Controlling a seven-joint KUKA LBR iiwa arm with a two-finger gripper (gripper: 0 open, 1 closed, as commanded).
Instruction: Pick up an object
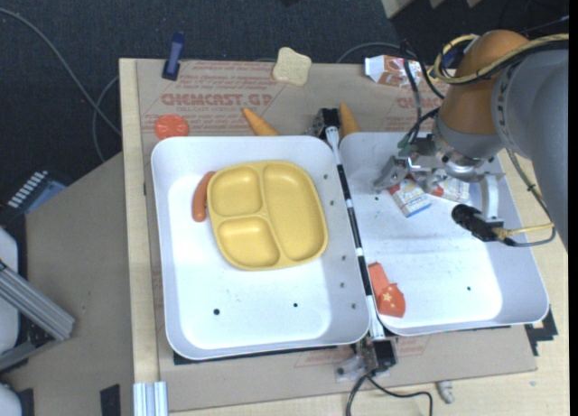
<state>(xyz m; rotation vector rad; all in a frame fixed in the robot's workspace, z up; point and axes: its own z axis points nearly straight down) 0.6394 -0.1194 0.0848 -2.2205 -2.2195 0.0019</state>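
Observation:
My gripper (pixel 423 173) hangs low over the far part of the right bin (pixel 452 301), below the grey arm with its orange band (pixel 474 98). Right under it, and partly hidden by it, lies a small white, red and blue carton (pixel 415 199); I cannot see whether the two touch. A red wedge with a yellow mark (pixel 386 296) rests in the right bin's near left corner. In the left bin (pixel 253 315) a yellow divided plate (pixel 266 214) lies with a red sausage (pixel 200 198) at its left side.
Behind the bins, on the cardboard, lie a bread slice (pixel 292 65), two carrot pieces (pixel 260 123) (pixel 348 119), a red disc (pixel 170 125), a blue clip (pixel 173 55) and a printed packet (pixel 390 69). A black cable (pixel 492 229) trails over the right bin.

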